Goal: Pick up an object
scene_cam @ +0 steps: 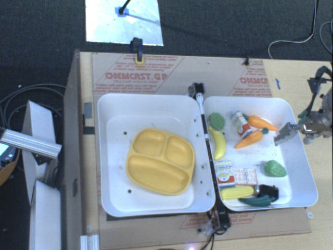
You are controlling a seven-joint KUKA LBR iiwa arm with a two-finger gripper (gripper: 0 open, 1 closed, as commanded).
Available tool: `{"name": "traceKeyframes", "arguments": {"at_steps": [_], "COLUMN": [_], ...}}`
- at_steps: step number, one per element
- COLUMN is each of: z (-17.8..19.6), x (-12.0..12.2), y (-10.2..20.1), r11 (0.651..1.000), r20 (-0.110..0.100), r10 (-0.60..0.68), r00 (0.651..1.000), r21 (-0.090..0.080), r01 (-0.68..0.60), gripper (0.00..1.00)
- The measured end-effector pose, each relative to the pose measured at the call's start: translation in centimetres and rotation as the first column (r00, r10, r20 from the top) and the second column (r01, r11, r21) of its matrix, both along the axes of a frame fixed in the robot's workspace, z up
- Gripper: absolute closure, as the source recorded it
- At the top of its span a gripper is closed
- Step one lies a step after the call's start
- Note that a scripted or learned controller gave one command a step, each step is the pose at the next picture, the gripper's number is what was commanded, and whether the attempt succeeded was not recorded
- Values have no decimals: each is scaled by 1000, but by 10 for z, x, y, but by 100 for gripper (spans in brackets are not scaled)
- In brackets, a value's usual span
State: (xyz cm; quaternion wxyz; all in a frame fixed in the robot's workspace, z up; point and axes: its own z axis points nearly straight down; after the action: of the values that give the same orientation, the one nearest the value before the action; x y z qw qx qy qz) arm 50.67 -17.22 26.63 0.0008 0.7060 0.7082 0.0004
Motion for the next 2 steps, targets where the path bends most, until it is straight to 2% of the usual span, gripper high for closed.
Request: {"name": "traceKeyframes", "arguments": {"at_steps": [1,2], "z": [-146,-158], "x": [-14,42], "y": [15,64], "r11": [1000,1000], "r20": [14,6], "r10": [1,8], "r00": [1000,1000], "r21": [-3,1], "r01": [-1,-8], "gripper": [0,0]}}
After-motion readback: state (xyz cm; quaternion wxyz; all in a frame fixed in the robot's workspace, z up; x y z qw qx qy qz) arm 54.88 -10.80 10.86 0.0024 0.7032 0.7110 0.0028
